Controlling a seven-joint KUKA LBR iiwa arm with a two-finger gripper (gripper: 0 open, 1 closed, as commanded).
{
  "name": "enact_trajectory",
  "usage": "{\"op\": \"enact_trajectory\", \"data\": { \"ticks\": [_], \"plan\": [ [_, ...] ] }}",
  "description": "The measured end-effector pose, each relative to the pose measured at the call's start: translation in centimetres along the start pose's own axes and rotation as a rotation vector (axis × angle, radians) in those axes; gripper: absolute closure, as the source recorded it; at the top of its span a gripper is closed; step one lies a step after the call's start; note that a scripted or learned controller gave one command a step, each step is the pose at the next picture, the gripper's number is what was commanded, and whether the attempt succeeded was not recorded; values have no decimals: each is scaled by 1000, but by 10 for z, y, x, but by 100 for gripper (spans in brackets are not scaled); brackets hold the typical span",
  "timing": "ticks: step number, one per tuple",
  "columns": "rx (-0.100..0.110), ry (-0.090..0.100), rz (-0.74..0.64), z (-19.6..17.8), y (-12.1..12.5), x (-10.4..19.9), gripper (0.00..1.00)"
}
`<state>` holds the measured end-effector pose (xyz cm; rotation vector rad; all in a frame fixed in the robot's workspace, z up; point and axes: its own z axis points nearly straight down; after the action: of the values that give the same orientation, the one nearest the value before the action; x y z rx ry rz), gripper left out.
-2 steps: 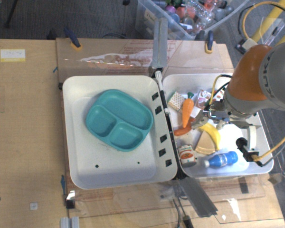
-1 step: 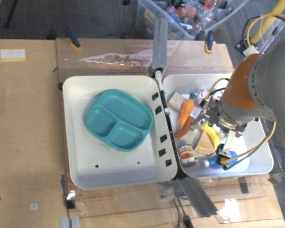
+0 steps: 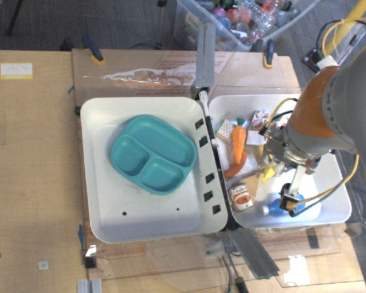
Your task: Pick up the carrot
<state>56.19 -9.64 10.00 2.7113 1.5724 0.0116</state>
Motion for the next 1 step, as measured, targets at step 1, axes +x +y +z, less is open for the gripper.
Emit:
{"op": "enact_trajectory", "data": {
  "ticks": [1],
  "plan": [
    [-3,4,-307,9,-33,-18,100]
  ]
}}
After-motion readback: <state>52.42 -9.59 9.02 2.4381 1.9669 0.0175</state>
